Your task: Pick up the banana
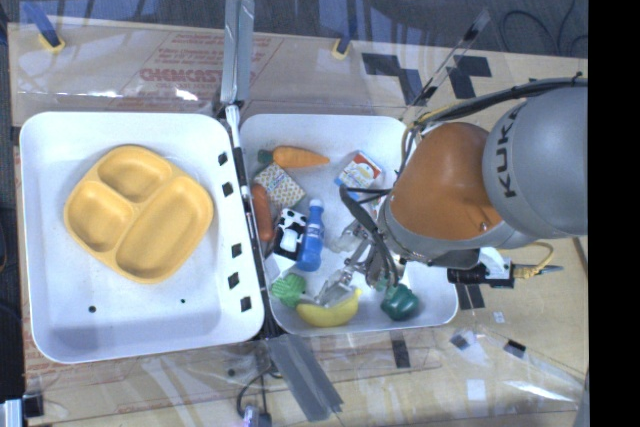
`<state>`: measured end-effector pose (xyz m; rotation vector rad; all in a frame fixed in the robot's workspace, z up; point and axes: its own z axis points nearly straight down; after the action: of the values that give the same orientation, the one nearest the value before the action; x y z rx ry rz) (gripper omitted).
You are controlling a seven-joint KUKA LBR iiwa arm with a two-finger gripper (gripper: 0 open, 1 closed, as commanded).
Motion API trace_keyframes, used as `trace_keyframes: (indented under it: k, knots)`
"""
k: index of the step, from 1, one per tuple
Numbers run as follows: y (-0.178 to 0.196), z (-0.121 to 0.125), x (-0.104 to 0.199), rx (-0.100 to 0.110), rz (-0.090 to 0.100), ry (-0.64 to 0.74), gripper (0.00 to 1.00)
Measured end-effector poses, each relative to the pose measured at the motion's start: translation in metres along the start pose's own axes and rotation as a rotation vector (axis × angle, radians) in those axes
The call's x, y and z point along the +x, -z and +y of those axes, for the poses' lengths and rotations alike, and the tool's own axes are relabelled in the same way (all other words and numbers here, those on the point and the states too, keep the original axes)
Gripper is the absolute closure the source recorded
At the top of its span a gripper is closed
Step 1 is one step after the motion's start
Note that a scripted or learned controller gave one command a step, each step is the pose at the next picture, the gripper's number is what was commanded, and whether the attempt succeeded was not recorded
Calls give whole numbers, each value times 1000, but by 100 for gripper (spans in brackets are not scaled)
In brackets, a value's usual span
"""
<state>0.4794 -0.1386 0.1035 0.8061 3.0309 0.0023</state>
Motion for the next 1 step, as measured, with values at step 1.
trace_keyframes:
  k: [1]
  knots:
    - [10,1,-1,-1,-2,5,100]
